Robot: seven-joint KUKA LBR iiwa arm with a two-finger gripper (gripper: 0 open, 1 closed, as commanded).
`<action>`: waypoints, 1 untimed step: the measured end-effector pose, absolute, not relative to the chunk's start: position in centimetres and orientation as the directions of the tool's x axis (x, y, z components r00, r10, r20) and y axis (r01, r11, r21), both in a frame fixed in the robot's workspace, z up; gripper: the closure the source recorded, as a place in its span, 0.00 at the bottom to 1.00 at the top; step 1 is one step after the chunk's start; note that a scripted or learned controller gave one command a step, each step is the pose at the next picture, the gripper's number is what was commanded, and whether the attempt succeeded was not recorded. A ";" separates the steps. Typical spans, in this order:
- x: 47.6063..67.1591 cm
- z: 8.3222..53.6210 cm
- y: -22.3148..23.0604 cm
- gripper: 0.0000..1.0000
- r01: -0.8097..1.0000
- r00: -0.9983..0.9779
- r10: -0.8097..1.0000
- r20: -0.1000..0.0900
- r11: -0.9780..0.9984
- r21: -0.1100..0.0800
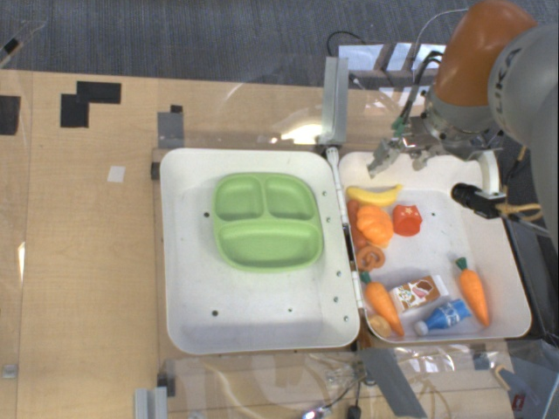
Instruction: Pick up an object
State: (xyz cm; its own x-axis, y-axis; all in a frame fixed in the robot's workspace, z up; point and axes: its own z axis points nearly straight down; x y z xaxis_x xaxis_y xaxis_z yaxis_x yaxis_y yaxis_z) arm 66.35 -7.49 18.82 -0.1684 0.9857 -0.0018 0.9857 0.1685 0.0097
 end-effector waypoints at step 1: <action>61.5 10.7 -10.7 0.00 0.972 -0.234 0.972 -0.012 0.234 0.027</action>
State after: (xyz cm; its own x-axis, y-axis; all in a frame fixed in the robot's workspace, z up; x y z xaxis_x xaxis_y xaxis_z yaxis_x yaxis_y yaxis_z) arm 61.52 -10.67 10.71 -0.2336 0.9723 -0.0121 0.9719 0.2338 0.0274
